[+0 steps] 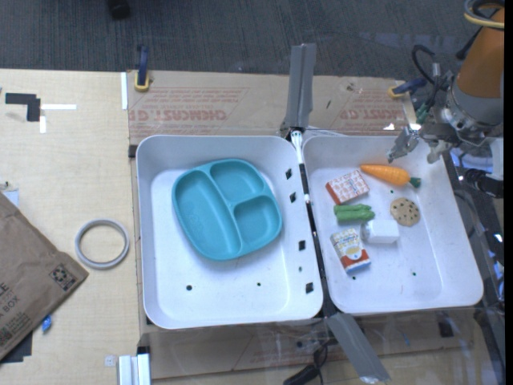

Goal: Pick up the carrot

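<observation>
We are approaching the carrot [387, 174], which is lying flat in the right bin [449, 295], behind the cookie [405, 211]. The pincer [417, 143], state indeterminable, is hovering just behind the carrot. We are advising closing across its 1 narrow axis.

You get bright, even overhead light; the white bins [160, 295] show soft sheen along their rims, no harsh glare. Shadows under the blue tray [228, 208] are faint. Detail is slightly soft throughout, and the dark floor [240, 14] stays dim.
</observation>
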`<state>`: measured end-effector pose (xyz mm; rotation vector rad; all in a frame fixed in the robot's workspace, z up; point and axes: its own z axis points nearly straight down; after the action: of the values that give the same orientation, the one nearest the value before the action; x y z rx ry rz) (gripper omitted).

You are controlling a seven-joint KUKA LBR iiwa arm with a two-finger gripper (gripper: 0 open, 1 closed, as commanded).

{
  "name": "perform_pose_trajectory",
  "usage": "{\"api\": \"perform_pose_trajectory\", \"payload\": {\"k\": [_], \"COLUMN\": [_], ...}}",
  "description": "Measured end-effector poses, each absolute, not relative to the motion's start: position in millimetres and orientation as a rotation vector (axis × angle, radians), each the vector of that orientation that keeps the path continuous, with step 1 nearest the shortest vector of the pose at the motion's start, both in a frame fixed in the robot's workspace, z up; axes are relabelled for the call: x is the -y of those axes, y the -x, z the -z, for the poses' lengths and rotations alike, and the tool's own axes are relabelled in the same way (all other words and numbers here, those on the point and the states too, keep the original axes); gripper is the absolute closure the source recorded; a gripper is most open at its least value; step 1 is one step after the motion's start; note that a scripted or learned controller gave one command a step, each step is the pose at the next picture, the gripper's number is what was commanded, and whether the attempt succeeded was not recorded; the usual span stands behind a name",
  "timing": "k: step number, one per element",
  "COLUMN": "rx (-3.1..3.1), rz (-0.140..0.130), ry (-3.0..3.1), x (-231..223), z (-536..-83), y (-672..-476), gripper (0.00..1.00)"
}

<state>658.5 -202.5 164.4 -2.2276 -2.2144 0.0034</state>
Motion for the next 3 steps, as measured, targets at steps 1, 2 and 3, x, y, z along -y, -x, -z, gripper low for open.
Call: {"api": "perform_pose_trajectory", "payload": {"k": [1, 2, 3], "rx": [2.122, 2.124, 2.123], "rz": [0.016, 0.011, 0.010], "ry": [2.341, 2.344, 2.342], "x": [197.1, 199.8, 199.2], "z": [-103.3, -114.4, -113.1], "y": [-650.2, -649.7, -649.2], "gripper": [0.00, 1.00, 0.00]}}
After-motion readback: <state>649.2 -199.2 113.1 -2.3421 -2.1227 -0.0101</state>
